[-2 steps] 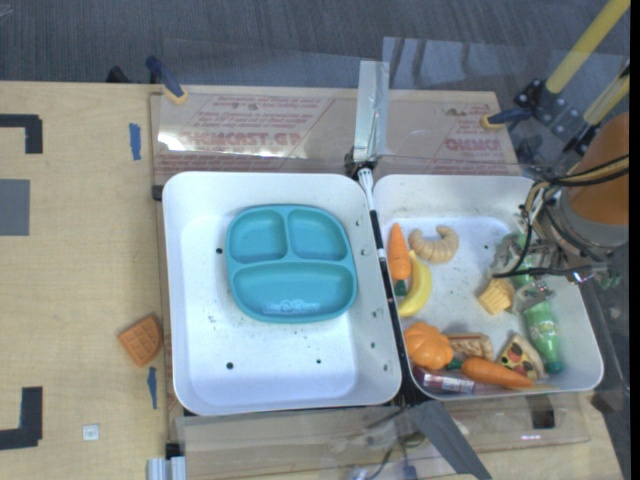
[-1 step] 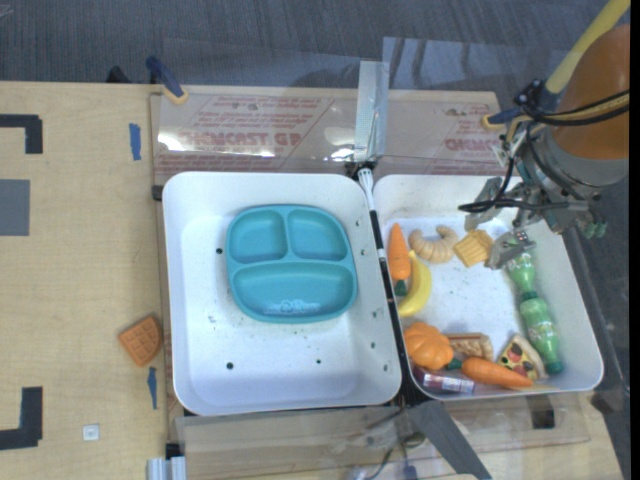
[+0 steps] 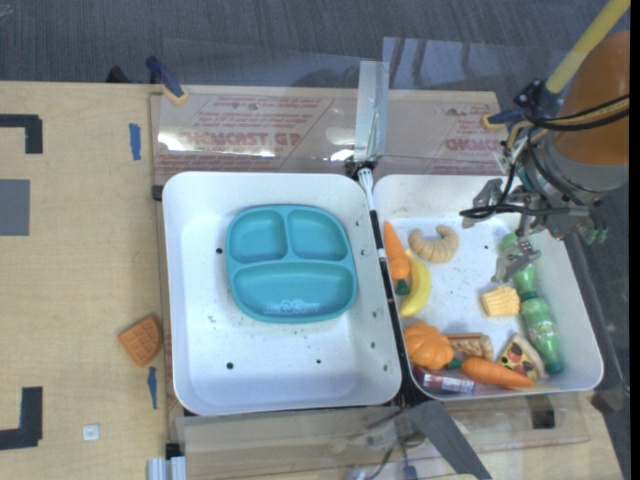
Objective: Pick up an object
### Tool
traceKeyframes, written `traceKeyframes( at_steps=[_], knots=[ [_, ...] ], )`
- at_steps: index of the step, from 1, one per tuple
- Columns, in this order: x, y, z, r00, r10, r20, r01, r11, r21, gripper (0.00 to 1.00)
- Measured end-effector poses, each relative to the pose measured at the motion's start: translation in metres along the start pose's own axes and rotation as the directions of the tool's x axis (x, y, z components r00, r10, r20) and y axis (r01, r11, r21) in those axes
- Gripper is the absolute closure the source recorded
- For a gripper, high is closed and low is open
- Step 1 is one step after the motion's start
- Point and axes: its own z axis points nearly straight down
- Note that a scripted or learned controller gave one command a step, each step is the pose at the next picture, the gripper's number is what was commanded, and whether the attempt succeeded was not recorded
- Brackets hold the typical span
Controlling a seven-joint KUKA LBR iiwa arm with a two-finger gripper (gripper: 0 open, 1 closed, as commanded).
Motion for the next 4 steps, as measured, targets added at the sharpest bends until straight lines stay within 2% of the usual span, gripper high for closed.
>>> traceKeyframes(
  at_steps=[1, 2, 3, 4],
  knots=[
    [0.040, -0.043, 0.115, 0.999, -0.037, -0.010, 0.037, 0.999, -0.005, 0.00],
    [0.051, -0.037, 0.123, 0.995, -0.095, 0.003, 0.095, 0.995, 0.004, 0.00],
    [0.058, 0.017, 0.123, 1.000, -0.014, 0.006, 0.014, 1.000, 0.003, 0.00],
    [0.046, -0.091, 0.033, 0.998, -0.068, 0.004, 0.068, 0.998, 0.008, 0.00]
  ],
)
